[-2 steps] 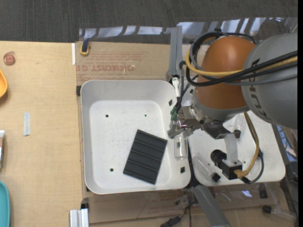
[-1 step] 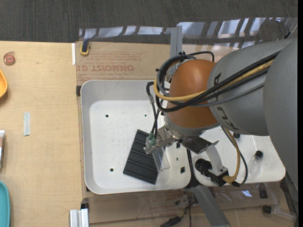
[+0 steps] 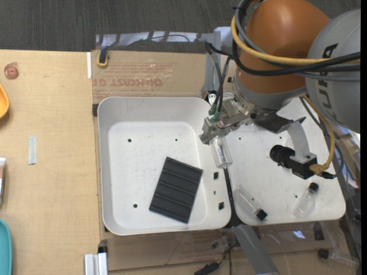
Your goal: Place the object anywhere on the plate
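A dark ribbed slab (image 3: 176, 189) lies flat and tilted in the left bin (image 3: 114, 153), toward its near right side, touching nothing. The tool (image 3: 221, 153) hangs over the rim between the two bins, well apart from the slab; whether it is apart or together I cannot tell. Behind the left bin lies cardboard (image 3: 143, 76) with reddish print, mirrored and unreadable. On the grey arm (image 3: 338, 56) part of a dark letter shows. The right bin (image 3: 275, 208) holds small black bits.
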Controlling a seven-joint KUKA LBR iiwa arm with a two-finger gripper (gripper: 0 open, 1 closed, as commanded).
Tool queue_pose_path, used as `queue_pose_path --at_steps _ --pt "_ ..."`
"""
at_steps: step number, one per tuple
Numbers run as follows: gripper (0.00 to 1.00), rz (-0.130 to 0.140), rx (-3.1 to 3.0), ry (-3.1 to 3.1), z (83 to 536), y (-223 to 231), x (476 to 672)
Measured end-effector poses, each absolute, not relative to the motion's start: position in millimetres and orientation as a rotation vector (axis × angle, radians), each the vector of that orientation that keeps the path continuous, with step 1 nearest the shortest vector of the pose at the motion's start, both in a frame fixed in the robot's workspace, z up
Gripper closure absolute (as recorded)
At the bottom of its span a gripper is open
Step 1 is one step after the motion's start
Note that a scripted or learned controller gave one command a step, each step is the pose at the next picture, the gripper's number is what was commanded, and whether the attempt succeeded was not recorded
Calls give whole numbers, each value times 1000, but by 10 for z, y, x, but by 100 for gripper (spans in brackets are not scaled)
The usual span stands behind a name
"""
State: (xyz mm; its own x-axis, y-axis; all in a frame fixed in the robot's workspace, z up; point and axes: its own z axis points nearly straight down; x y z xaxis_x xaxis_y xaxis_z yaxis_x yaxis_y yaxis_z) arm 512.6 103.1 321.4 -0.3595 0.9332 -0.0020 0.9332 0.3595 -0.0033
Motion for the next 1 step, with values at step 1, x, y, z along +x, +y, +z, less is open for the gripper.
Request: queue_pose_path --at_steps 1 --pt "100 7 -1660 -2665 2346 1322 4775"
